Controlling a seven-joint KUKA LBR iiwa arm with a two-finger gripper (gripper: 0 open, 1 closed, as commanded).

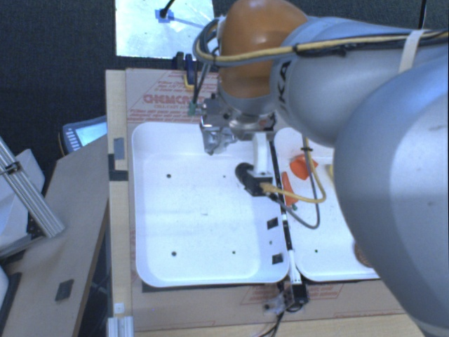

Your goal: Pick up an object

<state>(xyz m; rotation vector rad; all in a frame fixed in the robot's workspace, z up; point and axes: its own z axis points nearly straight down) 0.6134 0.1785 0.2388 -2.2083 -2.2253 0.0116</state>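
Observation:
An orange object point(299, 167) lies in the right bin point(330, 258), near its back left corner, partly crossed by a yellow cable. My gripper point(216, 140) hangs below the orange wrist band over the back edge of the left bin point(189, 216), to the left of the orange object and apart from it. I see nothing under the gripper but white bin floor. Much of the right bin is hidden by the big grey arm.
A black plug on a yellow cable point(247, 177) hangs over the divide between the bins. Black clips point(283, 223) run along that shared rim. A cardboard sheet point(158, 97) lies beneath the bins. A metal rail point(28, 195) stands at the far left.

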